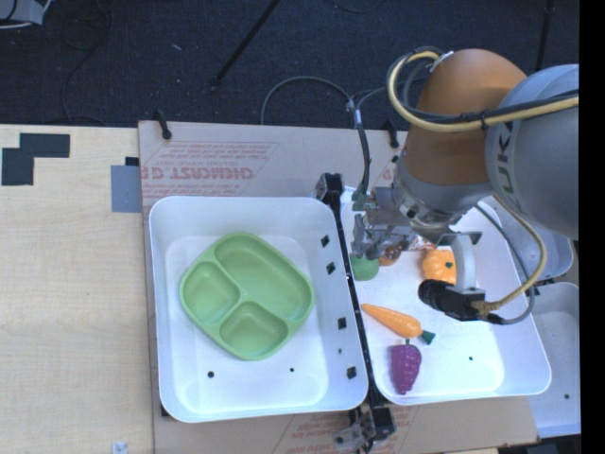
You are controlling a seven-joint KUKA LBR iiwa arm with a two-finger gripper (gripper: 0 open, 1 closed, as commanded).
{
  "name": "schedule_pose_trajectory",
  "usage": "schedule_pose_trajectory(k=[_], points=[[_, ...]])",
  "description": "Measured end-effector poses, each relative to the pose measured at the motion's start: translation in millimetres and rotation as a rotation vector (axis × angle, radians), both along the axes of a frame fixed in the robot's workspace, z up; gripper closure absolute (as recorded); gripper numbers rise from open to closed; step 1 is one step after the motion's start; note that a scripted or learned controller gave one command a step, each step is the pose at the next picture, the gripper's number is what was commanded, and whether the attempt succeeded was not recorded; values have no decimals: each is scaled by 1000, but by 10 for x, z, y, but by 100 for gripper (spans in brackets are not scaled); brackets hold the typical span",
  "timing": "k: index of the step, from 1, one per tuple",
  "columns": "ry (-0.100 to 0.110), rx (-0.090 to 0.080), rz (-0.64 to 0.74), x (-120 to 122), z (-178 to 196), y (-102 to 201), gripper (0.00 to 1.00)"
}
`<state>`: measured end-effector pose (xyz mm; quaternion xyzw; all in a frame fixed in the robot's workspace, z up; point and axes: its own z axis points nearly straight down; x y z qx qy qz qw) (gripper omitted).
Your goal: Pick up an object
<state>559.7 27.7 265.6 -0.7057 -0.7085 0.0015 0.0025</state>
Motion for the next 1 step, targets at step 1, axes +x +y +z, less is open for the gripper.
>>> schedule_pose_trajectory(k=[1], points=[[0, 0, 0, -94, -140, 559, 100]])
